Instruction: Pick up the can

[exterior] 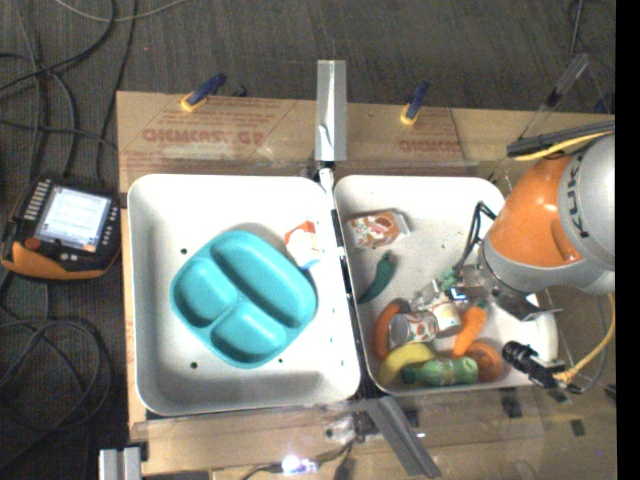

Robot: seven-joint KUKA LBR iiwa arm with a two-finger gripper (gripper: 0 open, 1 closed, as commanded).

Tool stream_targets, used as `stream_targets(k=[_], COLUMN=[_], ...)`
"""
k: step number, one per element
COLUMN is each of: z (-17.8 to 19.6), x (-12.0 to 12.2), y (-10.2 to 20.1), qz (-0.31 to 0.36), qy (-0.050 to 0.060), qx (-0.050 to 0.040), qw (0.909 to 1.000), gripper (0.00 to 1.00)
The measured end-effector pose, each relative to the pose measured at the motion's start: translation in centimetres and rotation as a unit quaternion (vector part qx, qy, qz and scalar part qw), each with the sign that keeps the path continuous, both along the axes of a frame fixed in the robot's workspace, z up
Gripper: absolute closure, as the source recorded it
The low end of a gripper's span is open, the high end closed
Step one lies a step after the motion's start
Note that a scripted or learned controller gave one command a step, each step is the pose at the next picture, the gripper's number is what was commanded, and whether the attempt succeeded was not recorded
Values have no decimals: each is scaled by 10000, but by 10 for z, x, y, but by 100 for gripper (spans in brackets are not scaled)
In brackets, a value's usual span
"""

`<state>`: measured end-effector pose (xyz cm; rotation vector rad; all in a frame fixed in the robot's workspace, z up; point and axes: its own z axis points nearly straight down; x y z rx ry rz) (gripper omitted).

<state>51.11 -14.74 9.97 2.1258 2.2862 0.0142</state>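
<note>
- As the can lies on its side in the lower middle of the right bin, crowded by toy food, a clean grasp looks to call for a descent straight over its body with the closing line set across the short width, clear of the neighbours.
- Pincer: a dark metal cluster below the orange wrist band, low over the right bin just above and beside the can; whether it is spread or pressed together cannot be told, and nothing can be seen held in it.
- Can: short cylinder, silvery metal end toward the left, printed red-and-white label; likely hard and smooth, liable to roll if nudged off-centre.
- Carrot: orange, tapered, matte plastic, just to the right of the can and very near the pincer; probable obstruction.
- Banana: yellow, curved, against the can's lower edge.
- Green vegetable: knobbly, elongated, by the front wall.
- Green pepper: slim, curved, glossy, near the bin's left wall.
- Packet: flat, printed, crinkled, well apart near the rear.
- Left bin: shallow white plastic, holding a teal divided plate and a small white-and-red item.
- Tabletop: brown board with clamps.
</note>
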Motion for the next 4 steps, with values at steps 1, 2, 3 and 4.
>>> stream_targets(k=[1, 2, 3, 4], z=[-5, 98, 236, 122], x=[7, 61, 91, 54], y=[-63, -26, -46, -50], qz=[-793, -1126, -2110, -2150], qy=[130, 112, 102, 120], qx=[122, 29, 28, 39], qw=[9967, 9936, 9774, 9765], gripper=[100, 100, 100, 100])
